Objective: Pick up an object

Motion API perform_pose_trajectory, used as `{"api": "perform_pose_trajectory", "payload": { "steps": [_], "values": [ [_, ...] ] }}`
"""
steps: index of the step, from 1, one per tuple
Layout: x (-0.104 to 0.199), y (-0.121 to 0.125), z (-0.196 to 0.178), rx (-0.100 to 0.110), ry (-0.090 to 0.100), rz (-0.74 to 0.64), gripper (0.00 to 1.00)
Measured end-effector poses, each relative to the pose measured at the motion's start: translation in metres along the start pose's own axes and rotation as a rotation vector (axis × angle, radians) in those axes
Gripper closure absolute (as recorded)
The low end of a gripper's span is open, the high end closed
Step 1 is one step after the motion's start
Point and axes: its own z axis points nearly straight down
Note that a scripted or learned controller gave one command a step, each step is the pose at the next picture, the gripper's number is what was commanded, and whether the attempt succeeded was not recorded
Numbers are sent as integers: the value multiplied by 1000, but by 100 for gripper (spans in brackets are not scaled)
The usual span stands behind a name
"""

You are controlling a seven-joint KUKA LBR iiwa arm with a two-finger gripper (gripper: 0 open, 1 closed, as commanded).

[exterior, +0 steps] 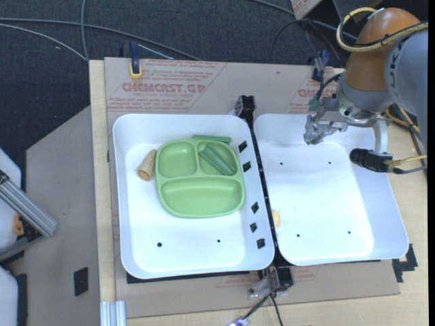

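Note:
A green divided plate lies in the left bin. A darker green piece rests in the plate's upper right compartment. A tan cone lies on the bin floor, touching the plate's left edge. My gripper hangs over the back left part of the right bin, far from the plate and cone. A small yellow bit sits at the right bin's left rim.
A black divider with clips runs between the two bins. The arm's orange band and grey wrist sit over the right bin's back right corner, and a black cable trails along its right side.

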Motion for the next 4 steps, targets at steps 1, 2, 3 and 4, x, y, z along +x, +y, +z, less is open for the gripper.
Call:
{"api": "perform_pose_trajectory", "payload": {
  "steps": [1, 2, 3, 4],
  "values": [
    [-9, -2, -53, -6, -3, 2, 100],
    [-9, -1, -108, -7, -2, 1, 100],
    [48, -19, -94, 5, 2, -3, 100],
    [94, -24, -95, 4, 2, -3, 100]
  ]
}}
